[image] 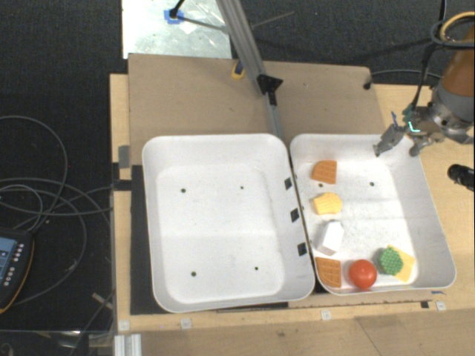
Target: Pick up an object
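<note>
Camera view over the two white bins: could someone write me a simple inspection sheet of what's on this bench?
Surface: brown bench bearing left bin and right bin, side by side.
Job's things: in the right bin, an orange block, yellow block, white block, waffle-like piece, red ball, green knobbly piece on a yellow one.
Clutter: nothing seen.
Grippers: gripper open, over the right bin's far corner, holding nothing.
Cables: black loops on the floor at left.
Surroundings: dark carpet, handheld controller, grey pole.
</note>
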`<state>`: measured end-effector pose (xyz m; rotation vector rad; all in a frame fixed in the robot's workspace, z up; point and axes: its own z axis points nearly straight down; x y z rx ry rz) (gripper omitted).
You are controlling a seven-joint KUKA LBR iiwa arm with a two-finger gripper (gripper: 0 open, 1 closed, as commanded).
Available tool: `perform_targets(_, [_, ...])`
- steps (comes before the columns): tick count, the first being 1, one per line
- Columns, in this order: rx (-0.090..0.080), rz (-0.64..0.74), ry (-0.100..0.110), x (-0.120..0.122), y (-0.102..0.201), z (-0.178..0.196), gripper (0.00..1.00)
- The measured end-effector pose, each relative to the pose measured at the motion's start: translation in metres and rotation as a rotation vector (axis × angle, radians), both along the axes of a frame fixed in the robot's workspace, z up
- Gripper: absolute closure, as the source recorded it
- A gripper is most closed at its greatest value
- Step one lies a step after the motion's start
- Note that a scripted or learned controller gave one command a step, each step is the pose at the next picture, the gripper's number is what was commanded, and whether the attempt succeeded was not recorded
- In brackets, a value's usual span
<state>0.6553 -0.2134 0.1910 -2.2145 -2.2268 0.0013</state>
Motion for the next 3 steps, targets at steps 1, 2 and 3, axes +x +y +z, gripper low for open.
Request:
perform_targets(1, [-0.002, 0.001, -0.003, 0.001, 0.000, 0.002, 0.00])
perform_targets(2, [0.000, 0.001, 0.001, -0.004, 0.008, -0.056, 0.00])
perform_targets(3, [0.000, 0.001, 0.000, -0.004, 0.008, -0.102, 0.00])
